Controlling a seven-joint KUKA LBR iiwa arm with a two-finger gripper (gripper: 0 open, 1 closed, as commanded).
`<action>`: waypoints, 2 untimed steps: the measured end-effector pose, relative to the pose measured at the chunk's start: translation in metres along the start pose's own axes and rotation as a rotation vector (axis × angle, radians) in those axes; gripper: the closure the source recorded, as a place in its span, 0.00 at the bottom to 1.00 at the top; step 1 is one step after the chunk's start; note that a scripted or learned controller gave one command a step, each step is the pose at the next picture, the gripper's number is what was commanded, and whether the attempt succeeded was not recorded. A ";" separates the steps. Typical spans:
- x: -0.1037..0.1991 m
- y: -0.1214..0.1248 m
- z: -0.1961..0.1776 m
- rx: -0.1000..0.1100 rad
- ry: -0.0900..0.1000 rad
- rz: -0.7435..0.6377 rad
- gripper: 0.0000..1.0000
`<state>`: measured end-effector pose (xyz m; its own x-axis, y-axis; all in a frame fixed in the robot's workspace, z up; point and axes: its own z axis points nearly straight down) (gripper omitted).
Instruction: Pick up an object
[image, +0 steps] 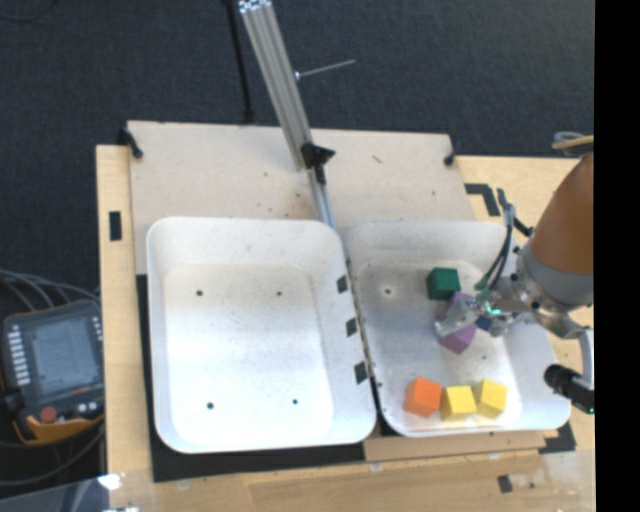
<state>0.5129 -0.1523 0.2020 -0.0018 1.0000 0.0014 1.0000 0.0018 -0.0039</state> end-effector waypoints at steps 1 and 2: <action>0.000 0.001 -0.002 -0.006 -0.002 0.002 0.00; 0.009 0.004 0.051 0.000 -0.001 0.006 0.00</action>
